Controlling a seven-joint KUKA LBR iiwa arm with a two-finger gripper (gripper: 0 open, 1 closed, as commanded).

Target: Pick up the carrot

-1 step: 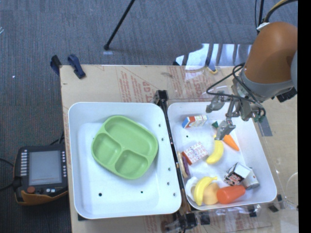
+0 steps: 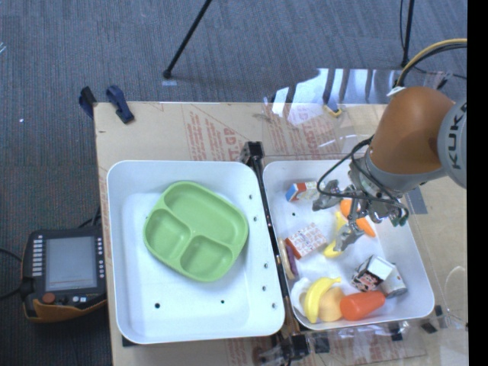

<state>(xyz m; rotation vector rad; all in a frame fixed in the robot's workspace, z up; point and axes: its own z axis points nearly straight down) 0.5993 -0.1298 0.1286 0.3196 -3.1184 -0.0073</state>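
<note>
Cardboard-topped bench on grey carpet; tripod legs behind.

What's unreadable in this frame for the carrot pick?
- Gripper, camera view: jaw state unclear, wrist and cables crowd it.
- Small orange piece at the gripper: partly covered by the tool, contact unclear.
- Orange carrot-like item in the right white bin: too small to identify.

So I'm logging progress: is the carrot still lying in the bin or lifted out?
Lying in: the orange carrot rests on the right white bin floor near its front edge, beside the yellow banana.
</note>
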